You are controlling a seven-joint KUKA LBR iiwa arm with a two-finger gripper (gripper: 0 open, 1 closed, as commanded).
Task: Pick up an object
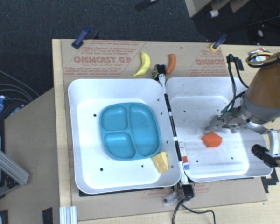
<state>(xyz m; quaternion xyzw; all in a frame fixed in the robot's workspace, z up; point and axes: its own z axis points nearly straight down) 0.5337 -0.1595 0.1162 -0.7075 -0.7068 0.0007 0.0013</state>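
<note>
An orange lump (212,140) lies on the floor of the right bin (196,101), towards its front. My gripper (222,123) hangs low in that bin, just above and to the right of the orange lump, with its grey fingers pointing left. In the left bin (84,101) rests a blue divided plate (129,130), and a yellow wedge (161,162) lies by the plate's front right corner.
A yellow banana (143,65) and an orange carrot-shaped toy (171,63) lie on the brown board behind the bins. A black ridge (170,120) runs between the two bins. The arm's orange band (266,90) hangs over the right bin's right side.
</note>
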